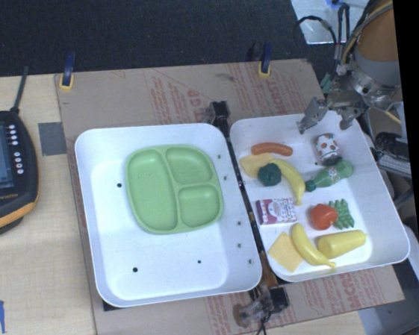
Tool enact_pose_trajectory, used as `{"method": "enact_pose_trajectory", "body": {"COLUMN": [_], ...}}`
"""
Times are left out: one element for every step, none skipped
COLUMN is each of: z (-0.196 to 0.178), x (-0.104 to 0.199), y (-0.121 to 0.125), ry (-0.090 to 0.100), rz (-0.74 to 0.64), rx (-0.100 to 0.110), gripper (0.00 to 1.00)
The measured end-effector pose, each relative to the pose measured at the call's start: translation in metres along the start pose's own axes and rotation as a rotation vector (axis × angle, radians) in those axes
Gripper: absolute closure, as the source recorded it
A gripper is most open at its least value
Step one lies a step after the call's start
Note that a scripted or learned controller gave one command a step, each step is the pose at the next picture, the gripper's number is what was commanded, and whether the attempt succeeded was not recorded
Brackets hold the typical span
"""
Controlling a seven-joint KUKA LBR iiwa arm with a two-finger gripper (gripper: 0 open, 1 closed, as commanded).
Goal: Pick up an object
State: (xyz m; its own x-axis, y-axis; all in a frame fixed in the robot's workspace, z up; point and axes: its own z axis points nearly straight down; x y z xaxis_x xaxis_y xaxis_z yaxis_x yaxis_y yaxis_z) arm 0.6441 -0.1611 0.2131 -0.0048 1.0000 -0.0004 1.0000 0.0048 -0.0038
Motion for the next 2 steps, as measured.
{"method": "enact_pose_trajectory", "body": {"z": [0.088, 0.122], "x": [0.054, 0.055], "y": [0.003, -0.048], "ry": [0.000, -0.001], "rz": [-0.002, -0.001], "rx": [0.002, 0.002], "gripper": [0.00, 0.00]}}
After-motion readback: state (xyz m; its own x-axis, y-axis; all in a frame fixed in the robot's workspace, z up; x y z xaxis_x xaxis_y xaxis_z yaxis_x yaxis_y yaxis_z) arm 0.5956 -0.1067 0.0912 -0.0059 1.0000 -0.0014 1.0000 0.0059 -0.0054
